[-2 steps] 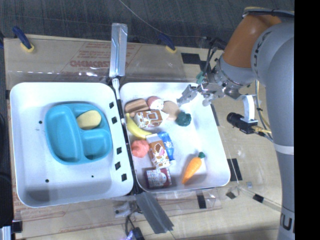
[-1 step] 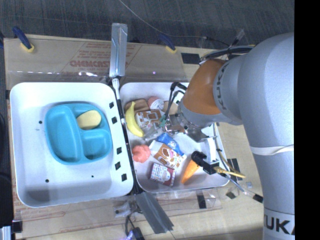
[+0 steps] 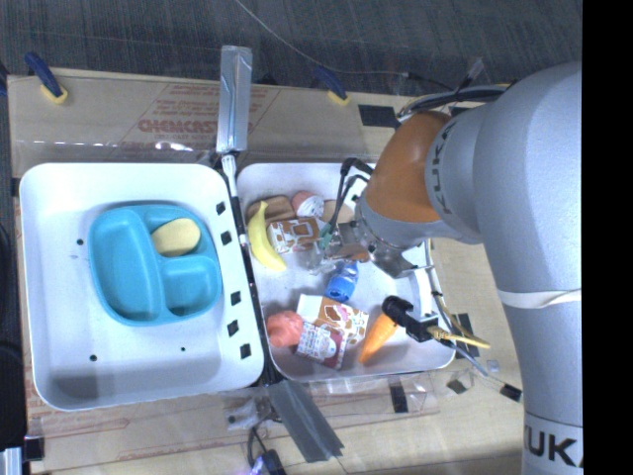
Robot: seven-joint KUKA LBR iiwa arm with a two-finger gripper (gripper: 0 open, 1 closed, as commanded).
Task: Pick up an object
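My gripper [image 3: 330, 248] hangs low in the right bin [image 3: 435, 356], under the orange band of the wrist [image 3: 406, 174]. It sits over the middle of the pile, right beside a small brown-and-white box [image 3: 295, 234] and just above a blue bottle [image 3: 341, 283]. I see nothing clearly held. A yellow banana [image 3: 259, 240] lies along the bin's left wall, with a brown bread-like piece [image 3: 277, 209] behind it. Toward the front lie a red-and-white carton [image 3: 331, 327], an orange carrot [image 3: 376, 336] and a pink ball [image 3: 285, 329].
The left bin [image 3: 49, 364] holds a blue divided tray [image 3: 143, 275] with a yellow rounded item [image 3: 176, 236] in its upper right section. The grey arm [image 3: 514, 186] covers the right bin's right side. A metal bar [image 3: 233, 97] stands behind the bins.
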